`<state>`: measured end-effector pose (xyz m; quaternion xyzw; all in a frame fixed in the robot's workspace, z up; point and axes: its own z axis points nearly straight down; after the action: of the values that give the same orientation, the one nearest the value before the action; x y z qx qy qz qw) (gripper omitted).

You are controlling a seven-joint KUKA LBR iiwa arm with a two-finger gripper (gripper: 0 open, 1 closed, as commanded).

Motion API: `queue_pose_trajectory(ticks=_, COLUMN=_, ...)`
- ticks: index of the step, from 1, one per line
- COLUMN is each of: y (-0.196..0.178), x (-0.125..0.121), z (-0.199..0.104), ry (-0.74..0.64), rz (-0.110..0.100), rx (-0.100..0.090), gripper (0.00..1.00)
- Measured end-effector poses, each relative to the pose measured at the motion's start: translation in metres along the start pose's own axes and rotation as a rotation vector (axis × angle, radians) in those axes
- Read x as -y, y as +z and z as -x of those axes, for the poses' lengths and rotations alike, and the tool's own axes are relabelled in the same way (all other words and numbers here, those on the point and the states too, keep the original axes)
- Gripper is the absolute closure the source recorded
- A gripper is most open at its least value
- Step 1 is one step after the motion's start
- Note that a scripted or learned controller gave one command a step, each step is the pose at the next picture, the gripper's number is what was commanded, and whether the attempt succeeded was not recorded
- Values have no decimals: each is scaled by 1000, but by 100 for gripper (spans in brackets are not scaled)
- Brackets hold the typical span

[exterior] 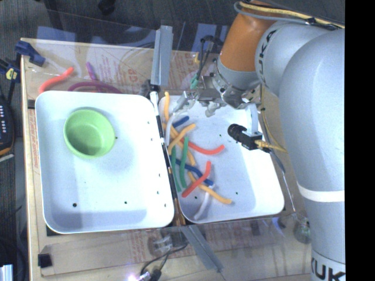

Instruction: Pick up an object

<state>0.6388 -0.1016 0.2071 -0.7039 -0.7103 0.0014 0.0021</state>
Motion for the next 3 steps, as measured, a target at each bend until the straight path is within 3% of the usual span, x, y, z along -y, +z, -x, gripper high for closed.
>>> queue_pose_trajectory(ticks=1, y=111, x=-14, z=46, ry=-63, rz=11, rx=4, gripper=0)
queue_pose_trajectory(ticks=3, y=110, x=94, z=48, ry=-198, rz=18, rx=1, gripper=0)
